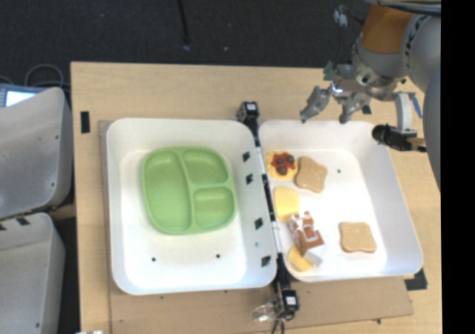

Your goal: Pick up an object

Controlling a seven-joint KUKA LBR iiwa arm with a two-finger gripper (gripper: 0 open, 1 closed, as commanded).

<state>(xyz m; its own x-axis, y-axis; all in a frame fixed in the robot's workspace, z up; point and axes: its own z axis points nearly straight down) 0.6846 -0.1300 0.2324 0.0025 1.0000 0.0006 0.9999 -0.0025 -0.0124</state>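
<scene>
My gripper hangs above the far edge of the right bin, its two fingers spread apart with nothing between them. In that bin lie a toast slice, a small pizza-like round piece, a yellow cheese block, a brown-and-white toy piece, a yellow wedge and a second toast slice. All of them sit nearer the camera than the gripper, well apart from it.
The left bin holds a green divided plate. A black clip sits at the far end of the seam between the bins. The arm's orange band rises at upper right.
</scene>
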